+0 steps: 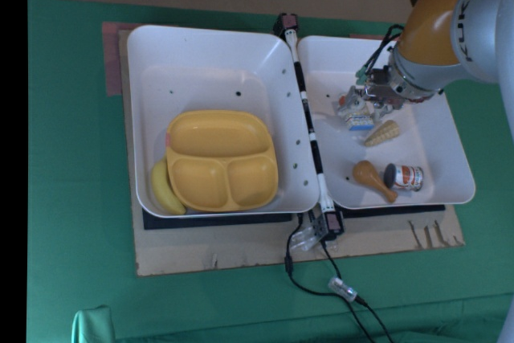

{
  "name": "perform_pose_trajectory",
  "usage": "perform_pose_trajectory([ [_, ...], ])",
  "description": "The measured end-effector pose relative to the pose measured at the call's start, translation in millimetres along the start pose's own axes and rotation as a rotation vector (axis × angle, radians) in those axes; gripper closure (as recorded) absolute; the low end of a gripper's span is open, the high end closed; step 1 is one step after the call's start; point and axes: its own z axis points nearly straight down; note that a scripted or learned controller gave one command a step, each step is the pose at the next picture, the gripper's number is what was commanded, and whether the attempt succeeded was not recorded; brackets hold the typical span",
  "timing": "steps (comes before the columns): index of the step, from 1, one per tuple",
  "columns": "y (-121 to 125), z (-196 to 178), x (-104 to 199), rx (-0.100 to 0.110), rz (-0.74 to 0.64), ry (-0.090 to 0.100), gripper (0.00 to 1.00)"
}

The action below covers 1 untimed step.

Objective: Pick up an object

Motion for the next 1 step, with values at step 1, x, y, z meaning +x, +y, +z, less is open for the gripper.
perform_pose_trajectory([
  [1, 64.7, -114.8, -0.6, 0.023, -0.009, 0.007, 1.0],
])
